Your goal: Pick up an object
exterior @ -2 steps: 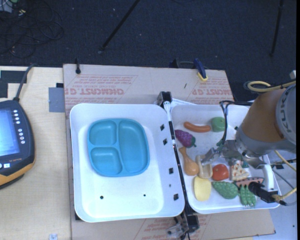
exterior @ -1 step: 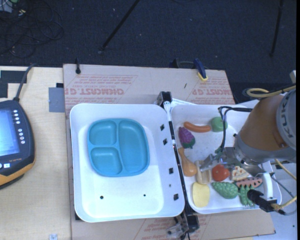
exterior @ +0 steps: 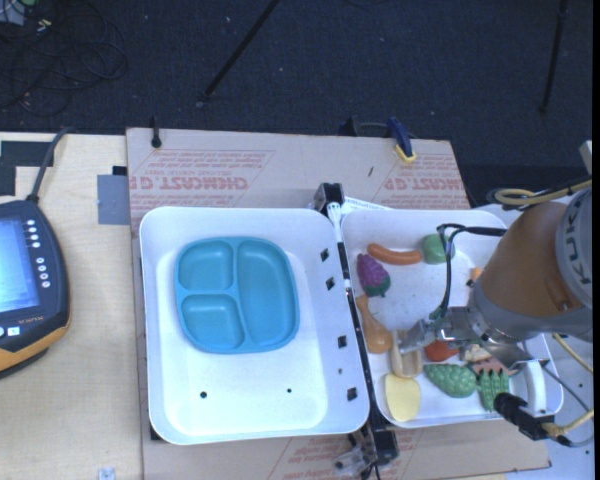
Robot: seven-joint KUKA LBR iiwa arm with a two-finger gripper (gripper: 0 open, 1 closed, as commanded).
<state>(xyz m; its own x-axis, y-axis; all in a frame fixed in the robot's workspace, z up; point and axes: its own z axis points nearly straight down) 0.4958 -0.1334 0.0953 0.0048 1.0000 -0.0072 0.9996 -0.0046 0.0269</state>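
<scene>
The arm's orange band [exterior: 525, 268] looms closest, covering much of the right bin [exterior: 410, 230]. Beneath it the jaws [exterior: 420, 340] sit low among toy food: a red piece [exterior: 440, 350], green pieces [exterior: 452, 379], a yellow piece [exterior: 402, 398], a purple piece [exterior: 374, 276]. Whether they grip anything, I cannot tell. The left bin [exterior: 170, 388] holds a blue divided plate [exterior: 237, 295].

The cardboard sheet [exterior: 280, 173] under the bins bore red print, upside down and mirrored; it seemed to read "OHKMOHZT, G.P", twice, and was not clearly legible.
</scene>
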